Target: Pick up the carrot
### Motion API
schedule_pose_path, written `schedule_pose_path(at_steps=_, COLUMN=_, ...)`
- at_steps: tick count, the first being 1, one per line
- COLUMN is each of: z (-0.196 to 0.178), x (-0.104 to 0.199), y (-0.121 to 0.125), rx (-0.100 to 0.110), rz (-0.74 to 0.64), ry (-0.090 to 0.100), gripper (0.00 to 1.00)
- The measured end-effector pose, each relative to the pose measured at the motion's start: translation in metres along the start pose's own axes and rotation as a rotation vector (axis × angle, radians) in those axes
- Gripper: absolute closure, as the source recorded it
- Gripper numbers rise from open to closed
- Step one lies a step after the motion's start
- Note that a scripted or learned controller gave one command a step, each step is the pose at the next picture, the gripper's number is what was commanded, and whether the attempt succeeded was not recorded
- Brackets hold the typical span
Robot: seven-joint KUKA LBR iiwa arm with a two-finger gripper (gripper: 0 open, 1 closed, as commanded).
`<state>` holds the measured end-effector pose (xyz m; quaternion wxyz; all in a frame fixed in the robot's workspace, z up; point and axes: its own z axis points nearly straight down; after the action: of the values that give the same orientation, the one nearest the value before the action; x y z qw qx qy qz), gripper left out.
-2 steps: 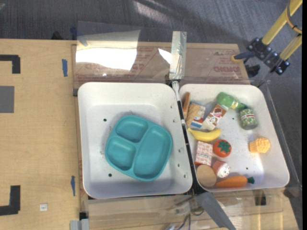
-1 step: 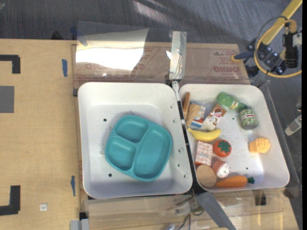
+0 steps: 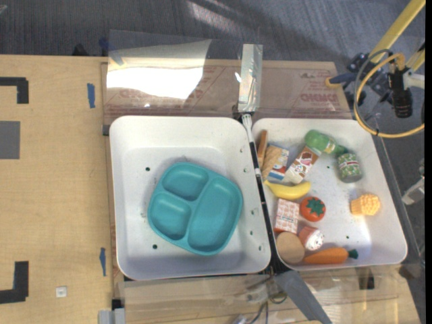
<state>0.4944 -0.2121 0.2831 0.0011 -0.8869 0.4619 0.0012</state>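
With the teal tray alone in the left bin, the carrot lies against the right bin's near wall, touching a tan round piece, so a descending hand, whose state cannot be told, might snag either.

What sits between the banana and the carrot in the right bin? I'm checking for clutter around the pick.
In the camera view, between the banana and the carrot lie a red-and-white packet, a tomato and a small can.
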Motion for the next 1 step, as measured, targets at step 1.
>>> schedule_pose_path(at_steps=1, z=0.0098, x=-0.0534, y=-0.0205, rx=-0.001, rz=-0.176, ry=-0.001, gripper=1.0)
